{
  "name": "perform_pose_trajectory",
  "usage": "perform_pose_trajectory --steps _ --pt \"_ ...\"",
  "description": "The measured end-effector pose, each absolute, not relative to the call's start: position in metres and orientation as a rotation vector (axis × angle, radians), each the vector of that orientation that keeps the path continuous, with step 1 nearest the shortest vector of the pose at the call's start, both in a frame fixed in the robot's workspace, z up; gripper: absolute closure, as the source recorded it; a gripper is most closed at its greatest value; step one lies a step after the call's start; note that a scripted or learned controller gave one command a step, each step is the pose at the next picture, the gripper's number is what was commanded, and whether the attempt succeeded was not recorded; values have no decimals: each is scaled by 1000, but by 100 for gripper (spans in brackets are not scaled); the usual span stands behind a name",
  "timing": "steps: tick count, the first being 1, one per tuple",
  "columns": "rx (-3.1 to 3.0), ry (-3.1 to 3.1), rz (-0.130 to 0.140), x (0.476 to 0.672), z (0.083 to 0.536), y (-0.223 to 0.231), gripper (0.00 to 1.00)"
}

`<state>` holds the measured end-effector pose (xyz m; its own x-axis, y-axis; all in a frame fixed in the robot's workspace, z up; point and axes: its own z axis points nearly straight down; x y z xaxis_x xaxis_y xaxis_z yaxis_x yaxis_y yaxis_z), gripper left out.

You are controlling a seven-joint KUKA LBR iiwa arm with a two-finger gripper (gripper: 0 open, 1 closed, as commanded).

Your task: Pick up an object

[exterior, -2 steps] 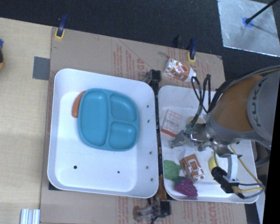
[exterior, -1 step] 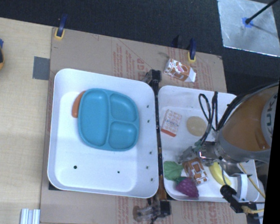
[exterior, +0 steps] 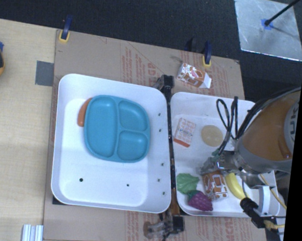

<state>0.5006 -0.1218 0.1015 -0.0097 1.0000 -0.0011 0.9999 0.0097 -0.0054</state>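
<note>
We see the left bin (exterior: 67, 134) holding a blue divided plate (exterior: 118, 129) (an orange item (exterior: 81, 113) peeks from under it). The right bin (exterior: 196, 109) holds a snack packet (exterior: 215, 185) beneath the pincer (exterior: 215, 166), whose grip we cannot tell, plus banana (exterior: 235, 186), grapes (exterior: 200, 201) and leaf (exterior: 187, 182).

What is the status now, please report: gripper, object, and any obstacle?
Gripper low in right bin, over snack packet; grip unconfirmed. Banana, green leaf and purple grapes crowd close beside it.
</note>
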Motion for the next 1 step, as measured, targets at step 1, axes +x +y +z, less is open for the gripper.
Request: perform_pose_trajectory --steps 1 --pt "-2215 -2225 1 577 192 -67 100"
